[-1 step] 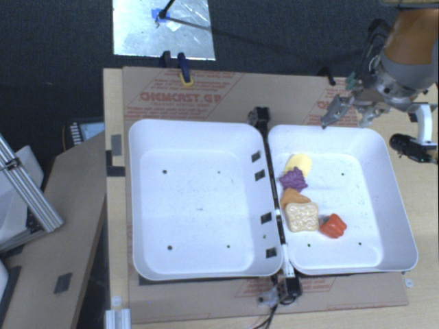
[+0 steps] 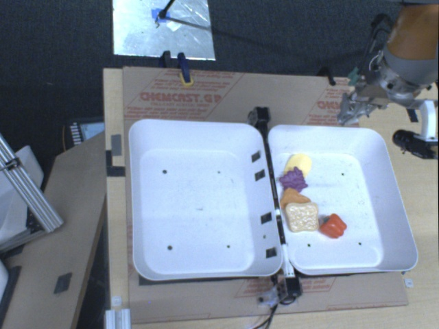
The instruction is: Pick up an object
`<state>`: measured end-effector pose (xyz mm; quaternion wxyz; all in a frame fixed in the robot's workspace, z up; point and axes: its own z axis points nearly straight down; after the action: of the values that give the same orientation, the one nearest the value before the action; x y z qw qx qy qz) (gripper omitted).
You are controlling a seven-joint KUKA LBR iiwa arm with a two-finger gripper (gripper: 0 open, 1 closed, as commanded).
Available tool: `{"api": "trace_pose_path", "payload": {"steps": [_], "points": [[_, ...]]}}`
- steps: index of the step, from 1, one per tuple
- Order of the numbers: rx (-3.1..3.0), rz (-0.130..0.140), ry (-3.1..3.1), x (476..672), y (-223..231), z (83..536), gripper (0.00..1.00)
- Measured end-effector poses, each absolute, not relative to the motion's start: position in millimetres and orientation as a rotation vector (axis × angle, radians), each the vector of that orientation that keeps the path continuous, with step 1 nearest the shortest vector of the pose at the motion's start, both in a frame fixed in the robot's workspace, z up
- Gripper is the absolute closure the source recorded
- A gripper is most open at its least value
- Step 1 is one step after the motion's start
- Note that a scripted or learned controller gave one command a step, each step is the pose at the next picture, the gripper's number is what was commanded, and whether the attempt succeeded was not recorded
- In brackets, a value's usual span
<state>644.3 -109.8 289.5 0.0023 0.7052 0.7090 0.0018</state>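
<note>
While the arm is reaching in from the right, the gripper (image 2: 351, 112) is hanging just past the far edge of the right bin (image 2: 384, 184).

Nothing is sitting between its fingers, and whether they are apart or together is too blurry to tell. Five small toys are huddling against that bin's left wall: a yellow piece (image 2: 299, 162), a purple piece (image 2: 294, 179), an orange piece (image 2: 293, 197), a tan cracker (image 2: 302, 216) and a red piece (image 2: 333, 226). Lots of bare floor is lying to their right. The left bin (image 2: 195, 190) is touching the right one.
</note>
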Motion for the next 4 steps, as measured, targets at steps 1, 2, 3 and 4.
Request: {"api": "trace_pose_path", "payload": {"steps": [1, 2, 3, 4], "points": [[2.218, 0.007, 2.209, 592.1, -159, 384, 1.0], [2.22, 0.004, 2.212, 525.1, -182, 425, 1.0], [2.199, 0.018, 2.224, 526.7, -115, 543, 1.0], [2.208, 0.005, 2.233, 523.8, -55, 535, 1.0]]}}
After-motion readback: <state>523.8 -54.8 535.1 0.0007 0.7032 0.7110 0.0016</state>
